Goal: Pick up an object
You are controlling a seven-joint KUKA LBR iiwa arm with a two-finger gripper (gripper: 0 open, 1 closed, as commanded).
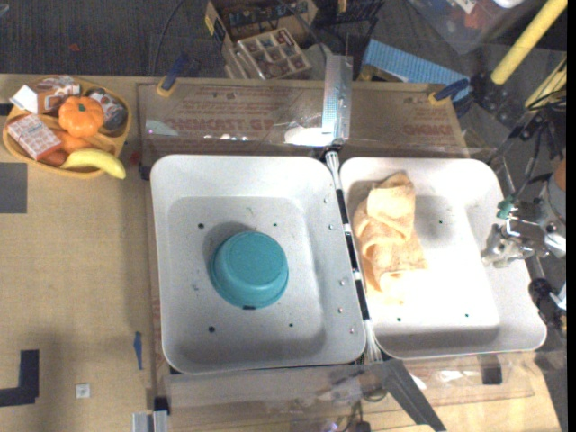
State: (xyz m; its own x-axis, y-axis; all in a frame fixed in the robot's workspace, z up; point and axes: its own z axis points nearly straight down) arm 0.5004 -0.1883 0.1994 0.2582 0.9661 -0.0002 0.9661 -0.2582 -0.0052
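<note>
A teal bowl lies upside down in the middle of the left bin. A crumpled pale orange cloth lies along the left side of the right bin, close to the divider between the bins. My gripper hovers at the right bin's right rim, well to the right of the cloth and touching neither object. Nothing is visible in its grasp.
A wicker plate with a toy pumpkin, a banana and small boxes sits at the bench's far left. A cardboard wall with a metal bracket runs behind the bins. Cables and a yellow pole crowd the upper right.
</note>
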